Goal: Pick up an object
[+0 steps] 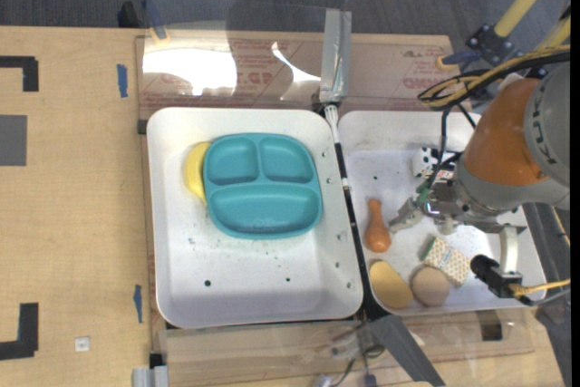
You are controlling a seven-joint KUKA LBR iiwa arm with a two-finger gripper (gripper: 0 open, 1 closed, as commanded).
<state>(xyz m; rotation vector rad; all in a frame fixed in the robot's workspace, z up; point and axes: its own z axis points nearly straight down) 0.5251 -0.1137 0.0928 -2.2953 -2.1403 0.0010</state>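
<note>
In the right bin [390, 154] lie an orange drumstick-shaped toy [376, 227], a yellow oval piece [391, 284], a tan egg-like ball [430, 286] and a small patterned square [449, 260]. My gripper [415, 229] hangs low over this bin, just right of the orange toy and above the patterned square. Its two grey fingers [403, 215] are spread apart and hold nothing. The orange-banded wrist [503, 145] covers the bin's right part.
The left bin [181, 276] holds a teal divided plate [262, 185] lying over a yellow object [193, 169]. A clear plastic wall [335, 59] stands behind the bins. Cables [471, 82] hang at the upper right.
</note>
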